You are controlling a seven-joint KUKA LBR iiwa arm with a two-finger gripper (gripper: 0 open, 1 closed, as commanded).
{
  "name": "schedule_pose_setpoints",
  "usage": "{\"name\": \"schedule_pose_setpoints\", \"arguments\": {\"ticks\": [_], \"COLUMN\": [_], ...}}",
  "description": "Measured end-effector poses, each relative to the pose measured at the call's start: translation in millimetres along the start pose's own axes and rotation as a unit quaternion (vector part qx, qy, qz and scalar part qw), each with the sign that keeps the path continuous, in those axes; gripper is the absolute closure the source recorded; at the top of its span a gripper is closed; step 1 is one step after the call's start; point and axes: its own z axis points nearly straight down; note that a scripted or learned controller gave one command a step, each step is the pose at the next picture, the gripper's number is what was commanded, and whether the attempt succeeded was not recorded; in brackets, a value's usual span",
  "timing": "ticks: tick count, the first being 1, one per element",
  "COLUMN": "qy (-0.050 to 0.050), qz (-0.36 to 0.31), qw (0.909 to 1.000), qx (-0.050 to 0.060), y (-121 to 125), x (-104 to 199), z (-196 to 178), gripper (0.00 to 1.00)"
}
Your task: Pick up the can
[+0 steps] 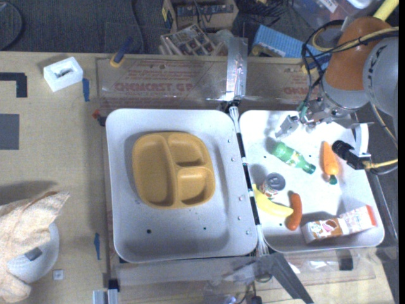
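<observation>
Looked like a robotics lab. Wooden bench (44, 106) held two white bins (120, 189), taped clear plastic sheeting (164, 84) just behind them. Beyond the sheeting, dark carpet with tangled cables (152, 5), component boxes (190, 40). Grey arm with orange band (354, 56) right of the bins.

One fixed camera, mounted above the bench (50, 163), looks down at a slant. Both white bins fit in frame: left bin (126, 233) sits centre, right bin (373, 233) runs close to the right edge. Far edge of the bench lies toward the top, with floor clutter beyond it; near edge is cropped at the bottom. Mid-range distance, whole bins visible, small items readable. The arm (354, 62) enters from the upper right.
</observation>
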Motion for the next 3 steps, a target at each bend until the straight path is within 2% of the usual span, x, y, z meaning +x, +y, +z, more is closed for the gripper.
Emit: {"name": "schedule_pose_setpoints", "arguments": {"ticks": [1, 2, 3], "qy": [0.001, 0.0, 0.002], "qz": [0.007, 0.007, -0.099], "qw": [1.0, 1.0, 0.9951], "qx": [0.001, -0.002, 0.002], "y": [11, 13, -44], "x": [43, 42, 139], "z": [37, 24, -62], "gripper": [0.0, 1.0, 1.0]}}
